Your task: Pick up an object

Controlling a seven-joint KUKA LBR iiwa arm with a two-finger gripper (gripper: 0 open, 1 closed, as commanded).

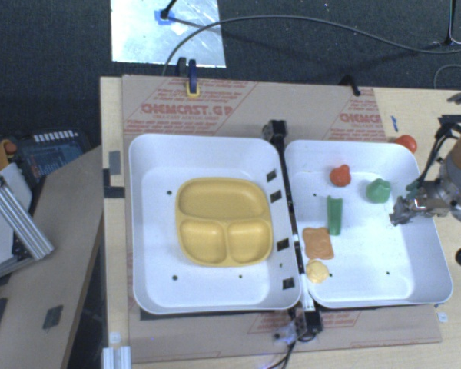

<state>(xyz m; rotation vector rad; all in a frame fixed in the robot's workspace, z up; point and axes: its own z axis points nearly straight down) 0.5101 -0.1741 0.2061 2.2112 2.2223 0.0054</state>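
Nearest the camera, at the front of the right bin, a small pale yellow piece lies just beside the divider, with a flat orange-tan piece touching or nearly touching it behind. Next back stands a slim dark green piece, lying lengthwise. Farther still, a small orange-red piece and a chunky light green piece sit near the bin's rear wall, a little apart from each other. The left bin carries a yellow divided tray.

The hand reaches in from the right and hangs over the right bin, near the light green piece but apart from it; whether its tips are spread or closed I cannot tell, and nothing is seen between them. By my reading this is the approach step, with no object yet chosen by contact. The next move would call for lining up over one piece, likely the light green one as the closest, then descending to straddle it.
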